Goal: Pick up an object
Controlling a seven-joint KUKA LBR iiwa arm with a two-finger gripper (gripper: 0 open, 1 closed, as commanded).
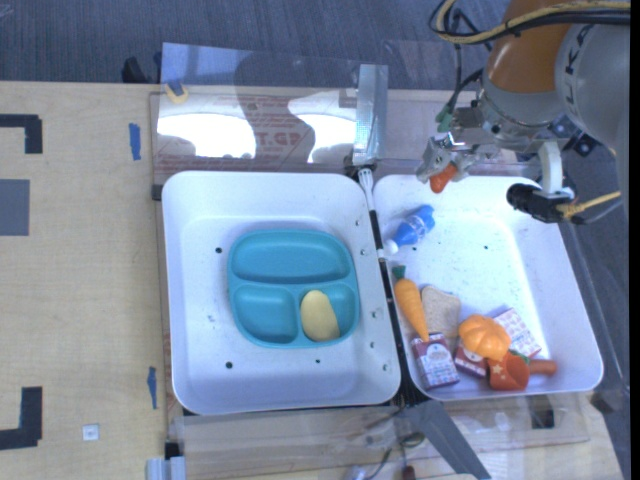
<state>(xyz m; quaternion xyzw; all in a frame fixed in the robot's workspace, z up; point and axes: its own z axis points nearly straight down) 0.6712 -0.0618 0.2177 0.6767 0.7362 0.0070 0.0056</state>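
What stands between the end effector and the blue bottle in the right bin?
Nothing visible. The end effector hangs over the far left corner of the right bin, with a small orange piece at its tip. The blue bottle lies just below it on bare bin floor, apart from the carrot and the pile nearer the camera.

A teal divided tray (262,264) lies in the left white bin (190,298), which sits on a wooden bench (75,268) marked with blue tape (134,140).
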